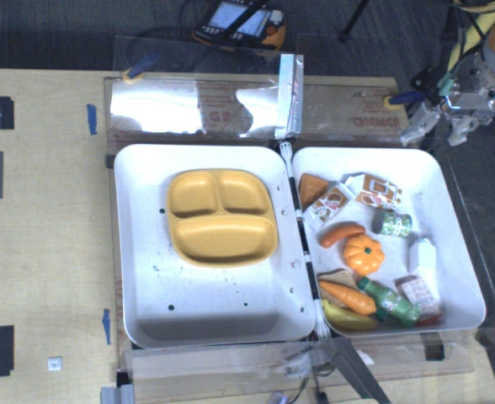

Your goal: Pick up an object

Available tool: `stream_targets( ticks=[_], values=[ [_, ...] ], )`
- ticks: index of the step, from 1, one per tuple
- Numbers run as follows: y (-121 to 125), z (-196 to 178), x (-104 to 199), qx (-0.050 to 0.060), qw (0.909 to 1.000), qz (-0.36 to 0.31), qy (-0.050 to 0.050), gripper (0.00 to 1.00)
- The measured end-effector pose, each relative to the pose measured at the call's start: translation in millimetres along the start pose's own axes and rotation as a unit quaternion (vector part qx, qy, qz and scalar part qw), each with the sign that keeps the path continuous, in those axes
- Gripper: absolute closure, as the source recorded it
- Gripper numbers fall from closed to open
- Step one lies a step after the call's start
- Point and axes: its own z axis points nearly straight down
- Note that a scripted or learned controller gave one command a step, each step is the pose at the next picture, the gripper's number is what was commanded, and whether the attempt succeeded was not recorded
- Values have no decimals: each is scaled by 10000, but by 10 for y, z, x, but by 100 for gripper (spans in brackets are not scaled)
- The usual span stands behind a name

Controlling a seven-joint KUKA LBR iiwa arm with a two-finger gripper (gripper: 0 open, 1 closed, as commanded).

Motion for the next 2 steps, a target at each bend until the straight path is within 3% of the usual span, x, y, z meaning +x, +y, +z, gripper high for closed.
stream_targets(
  ticks=[1,2],
  values=[
    [99,1441,152,-21,10000,31,-7,0],
    [-645,1843,264,-20,9998,175,-1,0]
  ],
)
